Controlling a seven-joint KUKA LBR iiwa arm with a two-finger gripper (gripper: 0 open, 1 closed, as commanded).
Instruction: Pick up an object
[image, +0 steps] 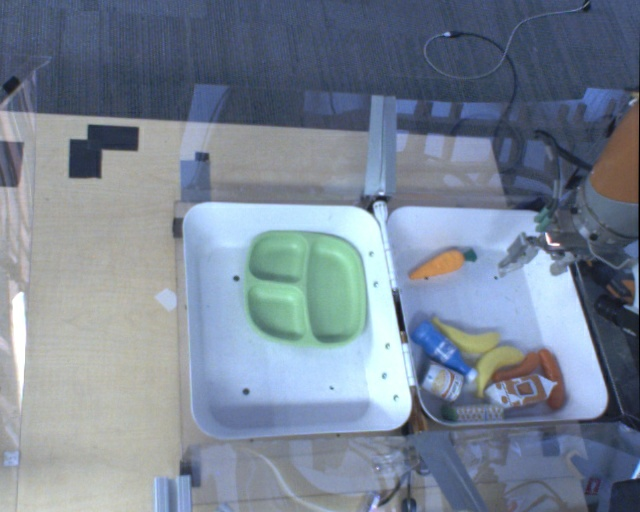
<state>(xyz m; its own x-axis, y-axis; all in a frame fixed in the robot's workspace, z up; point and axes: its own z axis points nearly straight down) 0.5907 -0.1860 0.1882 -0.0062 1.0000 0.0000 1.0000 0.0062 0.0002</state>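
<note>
The right bin holds a toy carrot at its upper left. Along its near side lie a blue bottle, two yellow bananas, a small can and an orange-red bottle. My gripper hangs over the bin's far right part, to the right of the carrot and apart from it. Its two fingers are spread, so it is open, and nothing is between them.
The left bin holds a green divided plate. A metal rail runs back from the gap between the bins. Cables and arm hardware crowd the right edge beyond the right bin.
</note>
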